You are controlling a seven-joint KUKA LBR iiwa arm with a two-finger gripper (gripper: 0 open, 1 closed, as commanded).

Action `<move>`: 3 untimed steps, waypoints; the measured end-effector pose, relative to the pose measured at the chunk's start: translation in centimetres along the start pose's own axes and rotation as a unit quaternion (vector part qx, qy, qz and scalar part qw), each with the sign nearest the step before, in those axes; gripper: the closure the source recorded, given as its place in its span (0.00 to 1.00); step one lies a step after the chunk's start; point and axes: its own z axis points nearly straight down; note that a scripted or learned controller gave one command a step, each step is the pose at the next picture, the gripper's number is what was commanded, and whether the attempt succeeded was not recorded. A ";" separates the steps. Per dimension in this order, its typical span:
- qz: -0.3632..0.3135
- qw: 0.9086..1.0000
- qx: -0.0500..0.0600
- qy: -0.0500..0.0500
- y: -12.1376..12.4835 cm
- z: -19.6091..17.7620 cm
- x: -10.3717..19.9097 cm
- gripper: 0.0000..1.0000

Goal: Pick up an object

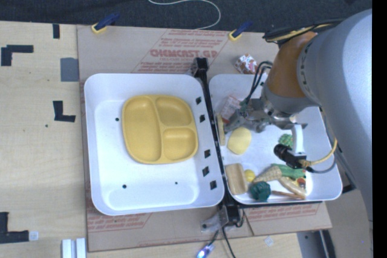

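Note:
The right bin [320, 190] holds several small things. A pale yellow lemon-shaped object [239, 141] lies near its left wall. My gripper [246, 121] hangs just above and behind that object, reaching in from the right under the grey arm. A crumpled clear plastic piece [228, 107] lies just to the gripper's upper left. A wooden block [234, 178], a dark green ball [260, 191] and a tan cone-shaped toy [279, 174] rest along the bin's near side. A small green piece [285, 141] sits to the right of the lemon shape.
The left bin [103, 130] holds a yellow divided plate [160, 129]. A black divider with clips [207, 124] runs between the bins. A red and white wrapped item [247, 63] lies on the cardboard behind the right bin. The arm covers the right bin's far right part.

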 end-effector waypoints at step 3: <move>0.000 1.000 0.003 0.005 -10.8 0.1 -6.0 0.00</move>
